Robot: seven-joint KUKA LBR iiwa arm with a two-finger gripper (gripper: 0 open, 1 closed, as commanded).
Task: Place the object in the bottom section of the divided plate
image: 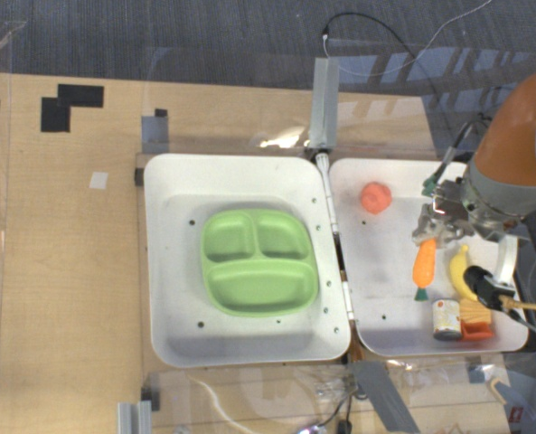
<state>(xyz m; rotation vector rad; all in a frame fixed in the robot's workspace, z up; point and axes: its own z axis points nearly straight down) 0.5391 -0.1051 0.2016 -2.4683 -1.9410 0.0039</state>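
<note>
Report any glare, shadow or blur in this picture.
Camera view: bright glare on the bench just above the left bin; soft shadow under the green plate; faint reflections streak the top right; the end effector looks blurry, while the carrot stays fairly sharp.

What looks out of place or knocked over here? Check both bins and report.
Nothing is spilled or damaged. The small can lies tipped on its side in the right bin, beside the banana. The green plate sits flat.
</note>
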